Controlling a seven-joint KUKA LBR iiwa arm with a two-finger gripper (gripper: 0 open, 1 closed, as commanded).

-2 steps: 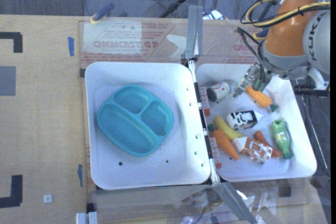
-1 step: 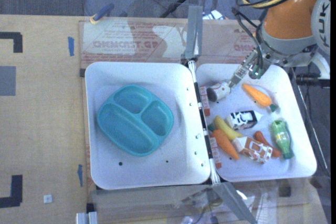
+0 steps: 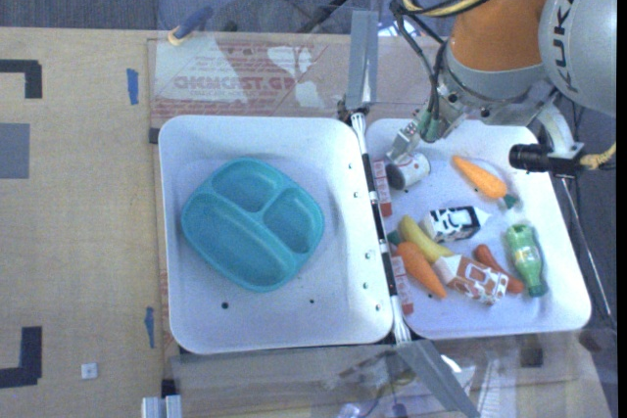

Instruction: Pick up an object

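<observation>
Camera view looked down on both bins at a slant, and my gripper (image 3: 407,144) hung over the upper left corner of the right bin (image 3: 568,303), close to the divider between the two. Whether it was wide or narrow I could not tell from that angle; nothing was visibly held in it.

Just below and slightly right of my tip lay a small grey cylinder-like object (image 3: 409,172), its long axis running roughly left to right, its dark end facing the divider. It was so near that I could not tell whether I was touching it or merely just above it. I judged this the likeliest thing to pick: it lay almost straight under me, toward the near side of the bin, so the coming move called for little more than a short descent with my jaws set across its short side.

Other candidates lay farther off: an orange carrot (image 3: 482,177) to the right, slanting down toward the right; a black-and-white carton (image 3: 458,222) toward the bin's middle; a yellow banana (image 3: 423,239) and a second carrot (image 3: 421,269) along the lower left; a green bottle (image 3: 525,256) near the right wall. The left bin (image 3: 196,137) held a teal divided plate (image 3: 253,223), well apart from me.
</observation>
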